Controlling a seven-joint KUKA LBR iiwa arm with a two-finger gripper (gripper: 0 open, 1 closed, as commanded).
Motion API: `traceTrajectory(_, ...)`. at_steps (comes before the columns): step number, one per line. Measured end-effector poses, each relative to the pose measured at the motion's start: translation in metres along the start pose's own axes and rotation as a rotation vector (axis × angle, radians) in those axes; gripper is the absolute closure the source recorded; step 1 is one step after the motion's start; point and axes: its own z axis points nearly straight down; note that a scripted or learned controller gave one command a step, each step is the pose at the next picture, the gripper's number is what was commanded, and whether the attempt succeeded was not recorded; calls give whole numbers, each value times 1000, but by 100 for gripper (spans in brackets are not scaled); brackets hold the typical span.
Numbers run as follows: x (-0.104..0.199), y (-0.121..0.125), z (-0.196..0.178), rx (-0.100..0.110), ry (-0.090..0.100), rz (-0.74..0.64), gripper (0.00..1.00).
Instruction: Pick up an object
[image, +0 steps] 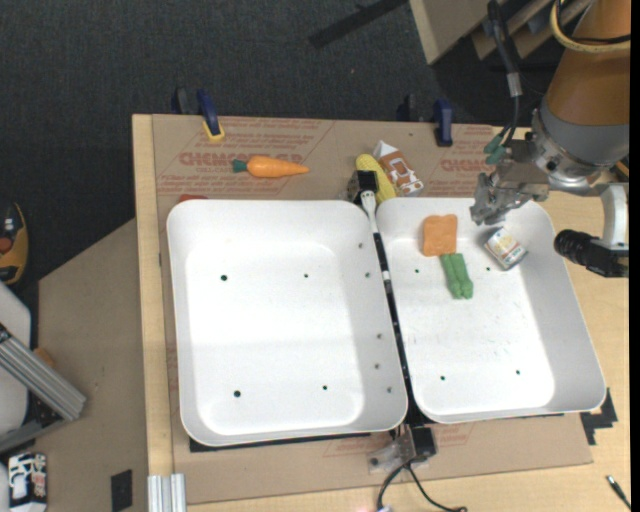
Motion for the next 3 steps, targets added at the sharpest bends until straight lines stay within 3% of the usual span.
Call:
traceTrajectory(1,-60,-44,-6,1,0,0,100)
traceTrajectory(2,5,-79,33,6,6,-12,100)
traceTrajectory(3,75,-121,50,6,6,-14,100)
